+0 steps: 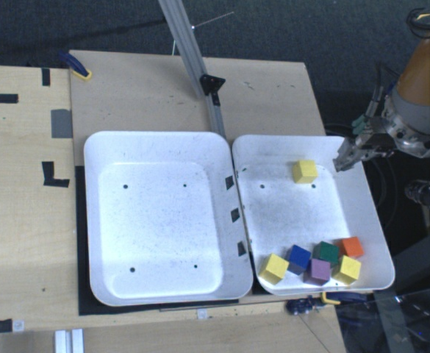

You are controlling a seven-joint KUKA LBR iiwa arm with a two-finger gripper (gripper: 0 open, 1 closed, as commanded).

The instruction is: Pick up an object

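The gripper [345,160] hangs at the far right rim of the right bin [288,212], just right of a lone yellow cube [304,171]. Nothing sits between its fingers, and whether they are apart or together I cannot tell at this angle.

That yellow cube looks the best candidate — it lies by itself on the far part of the bin floor, well apart from the others, with bare white around it. To take it well, the gripper should move left until it is centred over the cube, turn so the fingers face two flat opposite sides rather than the corners, and come straight down so the fingers pass either side without nudging it. The bin wall is close on the right, so the descent needs to clear that rim.

The cube is small, plain yellow, with sharp edges, resting flat and turned slightly against the bin's sides. It probably is light and rigid, easy to pinch if the faces are met squarely.

The rest — a second yellow cube [275,268], a blue one [299,257], green [325,253], purple [320,270], orange [352,246] and another yellow [349,269] — crowd the near right corner, touching, a harder pick. The left bin [156,219] lies beside it on the table [259,94].
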